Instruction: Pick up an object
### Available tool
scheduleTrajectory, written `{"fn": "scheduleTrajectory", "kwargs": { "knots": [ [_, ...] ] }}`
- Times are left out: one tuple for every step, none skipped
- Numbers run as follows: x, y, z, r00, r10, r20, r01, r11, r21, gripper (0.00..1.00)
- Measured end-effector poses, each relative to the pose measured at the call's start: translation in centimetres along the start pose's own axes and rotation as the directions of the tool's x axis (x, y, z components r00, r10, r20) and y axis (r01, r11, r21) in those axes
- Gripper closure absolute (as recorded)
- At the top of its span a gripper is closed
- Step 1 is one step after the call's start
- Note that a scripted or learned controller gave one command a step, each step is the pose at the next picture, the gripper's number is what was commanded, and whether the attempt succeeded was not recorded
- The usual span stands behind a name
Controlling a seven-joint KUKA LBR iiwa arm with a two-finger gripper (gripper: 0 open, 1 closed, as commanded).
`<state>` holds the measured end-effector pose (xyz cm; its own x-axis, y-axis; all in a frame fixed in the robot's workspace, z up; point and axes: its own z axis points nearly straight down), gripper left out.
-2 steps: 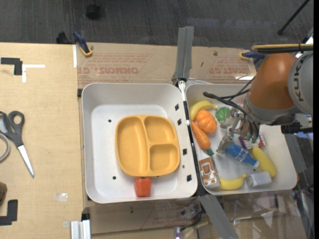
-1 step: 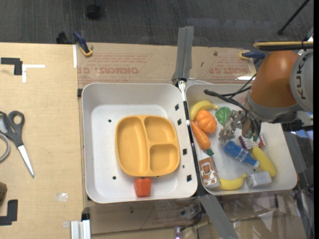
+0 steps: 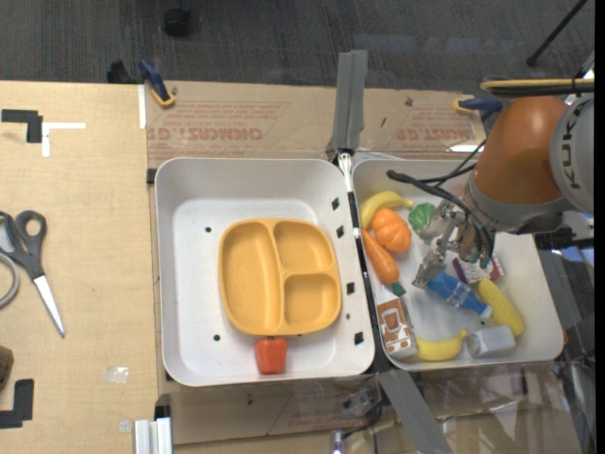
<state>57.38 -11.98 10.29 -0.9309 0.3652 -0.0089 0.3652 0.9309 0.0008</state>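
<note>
In right white bin [image 3: 544,348], gripper [image 3: 442,258] hangs low among toys; grip state cannot tell. Just below-right of it, nearly touching: blue plastic bottle [image 3: 454,291], long axis slanting away down-right. Orange plastic pumpkin [image 3: 391,230] up-left. Yellow plastic banana [image 3: 501,308] beyond bottle. Bottle likeliest target.

I see even, bright overhead light, soft shadows inside the left bin [image 3: 180,282], and slightly soft focus overall.
</note>
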Motion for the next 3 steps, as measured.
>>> {"fn": "scheduleTrajectory", "kwargs": {
  "knots": [
    [-0.7,-3.8,1.0,1.000,-0.031,-0.005,0.031,1.000,0.000,0.00],
    [4.5,-9.0,1.0,1.000,0.008,-0.007,-0.008,1.000,0.000,0.00],
    [8.2,-4.9,0.9,0.986,0.164,-0.002,-0.164,0.986,0.000,0.00]
  ]
}}
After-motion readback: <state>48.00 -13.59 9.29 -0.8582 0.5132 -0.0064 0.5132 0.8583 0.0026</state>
